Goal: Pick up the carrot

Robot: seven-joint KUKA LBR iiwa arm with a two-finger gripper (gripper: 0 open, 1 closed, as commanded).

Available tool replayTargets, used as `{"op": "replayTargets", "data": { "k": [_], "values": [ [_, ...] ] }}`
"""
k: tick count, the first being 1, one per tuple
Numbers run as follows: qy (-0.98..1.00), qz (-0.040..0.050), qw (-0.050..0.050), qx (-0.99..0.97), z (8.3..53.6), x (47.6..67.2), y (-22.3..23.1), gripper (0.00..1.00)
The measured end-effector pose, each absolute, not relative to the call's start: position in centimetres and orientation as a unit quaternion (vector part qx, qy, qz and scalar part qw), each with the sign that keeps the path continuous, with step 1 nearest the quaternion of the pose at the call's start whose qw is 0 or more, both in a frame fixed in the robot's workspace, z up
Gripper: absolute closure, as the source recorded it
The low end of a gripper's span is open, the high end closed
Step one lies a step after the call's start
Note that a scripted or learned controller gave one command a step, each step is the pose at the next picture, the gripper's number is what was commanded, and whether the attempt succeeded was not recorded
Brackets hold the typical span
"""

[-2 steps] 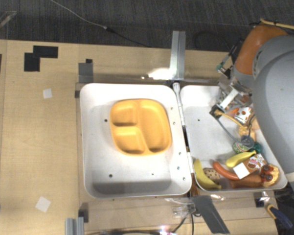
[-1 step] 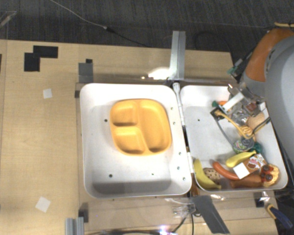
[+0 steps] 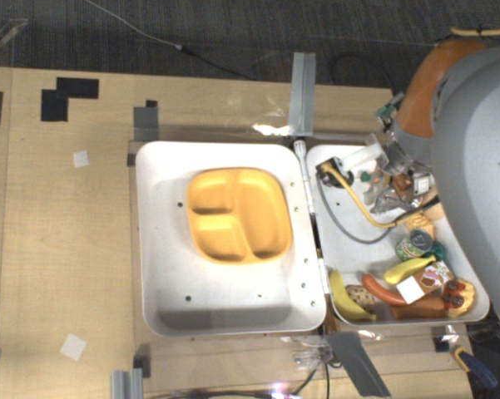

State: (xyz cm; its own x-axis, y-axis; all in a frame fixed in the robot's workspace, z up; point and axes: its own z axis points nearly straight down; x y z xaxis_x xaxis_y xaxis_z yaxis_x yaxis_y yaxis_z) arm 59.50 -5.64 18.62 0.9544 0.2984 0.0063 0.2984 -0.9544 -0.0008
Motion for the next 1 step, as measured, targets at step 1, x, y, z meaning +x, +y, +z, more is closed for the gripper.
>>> {"op": "replayTargets", "data": {
  "k": [1],
  "values": [
    [-0.154, -0.0042, 0.000, -0.988, 19.65, 59.64, -5.70, 1.00]
  ]
}}
